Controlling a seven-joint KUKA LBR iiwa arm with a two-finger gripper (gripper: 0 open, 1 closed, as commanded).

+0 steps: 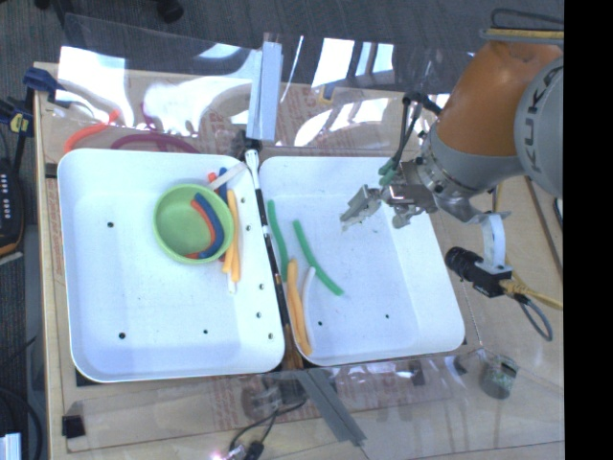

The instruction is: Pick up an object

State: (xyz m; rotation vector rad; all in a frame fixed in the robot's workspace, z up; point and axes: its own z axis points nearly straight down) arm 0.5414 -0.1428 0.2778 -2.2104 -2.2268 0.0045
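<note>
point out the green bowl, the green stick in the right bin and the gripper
green bowl (180, 222): camera view, on its green inner floor.
green stick (314, 257): camera view, on the middle of its length.
gripper (369, 204): camera view, midway between its tips above the right bin.

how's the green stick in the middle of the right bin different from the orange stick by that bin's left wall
The green stick lies out on the open floor of the right bin, slanting down to the right; the orange stick lies along the bin's left wall, running nearly straight up and down. The green stick sits higher in the view, the orange stick lower, near the bottom corner. Colour differs: green against orange. Both are thin, long pieces lying flat.
</note>
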